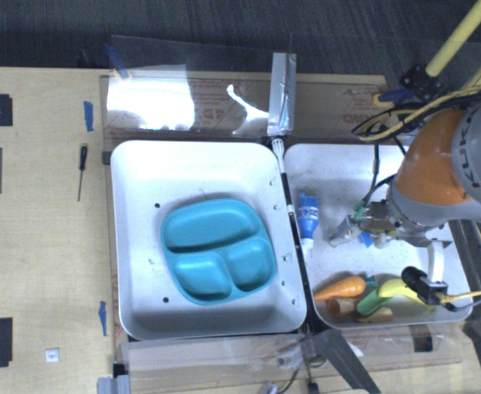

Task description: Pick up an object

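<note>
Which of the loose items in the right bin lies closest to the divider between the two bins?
The blue and white tube, lying lengthwise along the divider. The orange carrot and the yellow-green toy sit further right, at the near edge.

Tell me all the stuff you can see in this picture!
bins: 2, white, side by side on the bench
tray: 1, blue, three sections, in the left bin
tube: 1, blue and white, right bin by the divider
carrot: 1, orange, right bin, near edge
banana: 1, yellow, right bin, beside the carrot
green toy: 1, green, between carrot and banana
screwdriver: 1, dark, on the bench left of the bins
arm: 1, grey and orange, over the right bin
gripper: 1, metal, low in the right bin
</note>
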`<state>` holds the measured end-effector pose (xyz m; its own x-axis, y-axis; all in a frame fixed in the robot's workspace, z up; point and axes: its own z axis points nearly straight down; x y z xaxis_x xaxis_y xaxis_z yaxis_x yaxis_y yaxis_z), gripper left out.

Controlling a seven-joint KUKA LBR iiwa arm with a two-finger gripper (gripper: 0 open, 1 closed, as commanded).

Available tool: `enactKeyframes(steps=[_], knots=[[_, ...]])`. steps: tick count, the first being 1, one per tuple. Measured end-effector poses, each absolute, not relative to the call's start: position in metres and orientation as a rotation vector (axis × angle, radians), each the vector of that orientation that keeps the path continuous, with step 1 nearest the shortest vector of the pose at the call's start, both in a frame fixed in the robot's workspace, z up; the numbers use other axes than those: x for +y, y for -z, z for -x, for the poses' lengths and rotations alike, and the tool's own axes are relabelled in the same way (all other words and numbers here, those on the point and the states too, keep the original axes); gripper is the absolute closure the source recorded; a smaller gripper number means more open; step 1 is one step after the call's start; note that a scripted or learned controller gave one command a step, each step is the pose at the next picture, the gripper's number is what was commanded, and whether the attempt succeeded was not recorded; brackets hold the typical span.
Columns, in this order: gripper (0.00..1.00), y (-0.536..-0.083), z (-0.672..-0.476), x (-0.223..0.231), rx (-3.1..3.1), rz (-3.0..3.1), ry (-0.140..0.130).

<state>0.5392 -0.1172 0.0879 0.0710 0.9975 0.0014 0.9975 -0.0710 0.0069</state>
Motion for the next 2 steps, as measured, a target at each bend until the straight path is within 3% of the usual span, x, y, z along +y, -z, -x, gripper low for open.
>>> enactKeyframes(steps=[1,2], knots=[[0.0,-0.087,-0.593,-0.113,2.141,-2.292,-0.007],[0.0,-0.088,-0.541,-0.113,2.173,-2.265,-0.005]])
